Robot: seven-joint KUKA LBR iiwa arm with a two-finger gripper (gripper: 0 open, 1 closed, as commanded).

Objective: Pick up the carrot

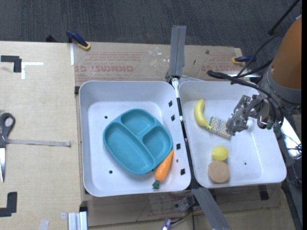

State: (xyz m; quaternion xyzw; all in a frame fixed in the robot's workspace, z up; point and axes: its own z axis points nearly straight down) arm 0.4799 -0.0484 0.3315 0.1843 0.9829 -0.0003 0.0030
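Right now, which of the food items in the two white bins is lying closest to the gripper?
The patterned rectangular block, right at the gripper. The yellow curved banana lies just beyond it; the orange carrot sits far off in the left bin.

A blue plate [137, 141] with three sections lies in the left bin [91, 128]. In the right bin [268, 169], a banana [201, 114] is farthest from the plate. A small spotted packet [219, 127] touches the banana's lower end. A yellow ball [219, 153] sits below it, just above a round tan cookie [219, 172]. Scissors [5, 133] lie far left of the plate.
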